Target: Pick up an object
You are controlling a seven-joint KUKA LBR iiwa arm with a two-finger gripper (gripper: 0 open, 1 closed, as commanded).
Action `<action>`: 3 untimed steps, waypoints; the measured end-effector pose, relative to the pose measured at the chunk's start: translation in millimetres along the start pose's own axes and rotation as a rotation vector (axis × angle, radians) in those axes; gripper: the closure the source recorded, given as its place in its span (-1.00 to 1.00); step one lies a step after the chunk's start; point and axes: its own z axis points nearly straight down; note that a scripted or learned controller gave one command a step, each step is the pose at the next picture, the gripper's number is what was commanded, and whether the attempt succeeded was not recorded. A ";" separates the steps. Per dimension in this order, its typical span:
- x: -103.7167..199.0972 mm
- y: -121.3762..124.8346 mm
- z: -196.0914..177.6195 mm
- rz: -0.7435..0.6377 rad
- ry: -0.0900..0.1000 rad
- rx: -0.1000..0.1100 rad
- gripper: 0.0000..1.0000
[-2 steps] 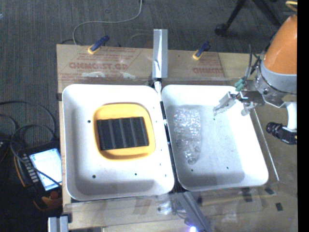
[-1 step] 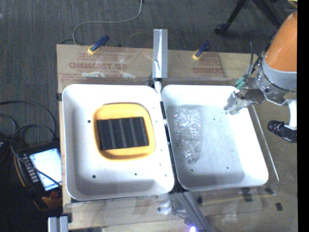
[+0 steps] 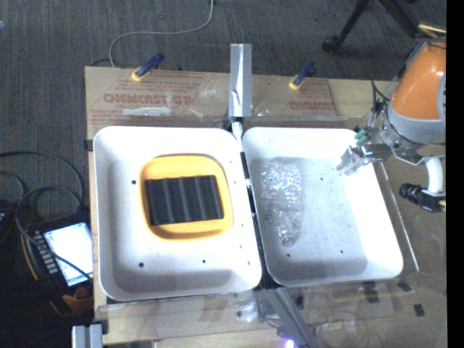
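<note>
Bottle (image 3: 281,200) of clear plastic lies on its side in my right bin (image 3: 377,263), near its left wall. I judge it light, thin, slippery and easy to crush, so I would take it across the ribbed middle. My gripper (image 3: 353,158) hangs over the bin's far right corner; its state I cannot tell.

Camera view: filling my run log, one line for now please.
hand: over right bin edge | bottle: lying in right bin | tray: left bin

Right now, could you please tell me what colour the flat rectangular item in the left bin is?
Yellow-orange rim with a black ribbed centre: the rounded flat rectangular item, seen in the camera view.
</note>
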 end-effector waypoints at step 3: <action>92.8 75.3 88.7 -0.176 0.002 0.010 -1.00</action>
